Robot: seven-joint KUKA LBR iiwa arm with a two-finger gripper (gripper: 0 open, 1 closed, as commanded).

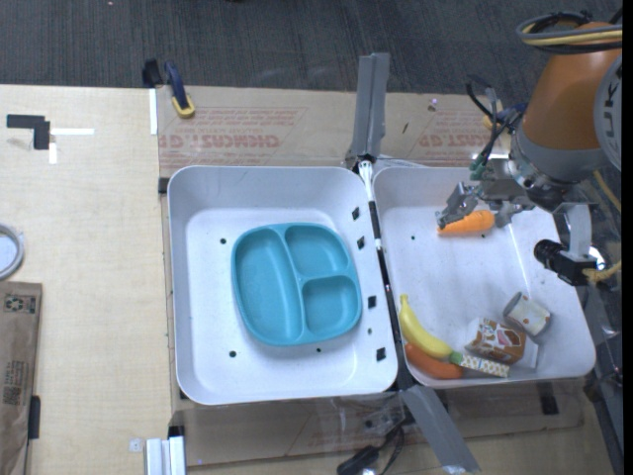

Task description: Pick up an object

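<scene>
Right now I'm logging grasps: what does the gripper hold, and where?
The gripper appears to pinch the orange plastic carrot at its left end.

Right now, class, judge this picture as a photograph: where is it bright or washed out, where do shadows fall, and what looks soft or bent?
Camera view: even overhead light; the white bins look pale but keep their edges; a soft shadow rims the blue divided plate; the carrot by the pincer is slightly soft; the bench edge bows a little toward the frame's sides.
</scene>
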